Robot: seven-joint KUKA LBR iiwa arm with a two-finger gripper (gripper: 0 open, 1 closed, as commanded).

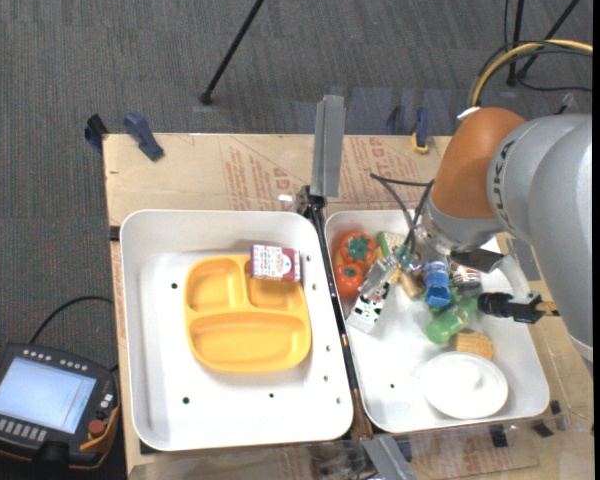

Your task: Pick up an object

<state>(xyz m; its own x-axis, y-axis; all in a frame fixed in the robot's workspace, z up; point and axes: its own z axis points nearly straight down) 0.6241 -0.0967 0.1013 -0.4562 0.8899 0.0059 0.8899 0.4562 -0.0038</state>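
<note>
The arm reaches low into the right bin [380,408], its pincer [412,258] over the clutter beside the tomato [354,251]; the pincer's state cannot be told.

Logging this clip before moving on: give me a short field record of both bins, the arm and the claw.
left bin: yellow divided tray; small pink-and-white carton resting on the tray's upper right compartment
right bin: red tomato-like toys, blue object, green object, tan cracker-like piece, white round lid, black-and-white box
arm: reaches in from the right, over the right bin's clutter
claw: low among the clutter; grip state unclear
pickup: not confirmed
</note>
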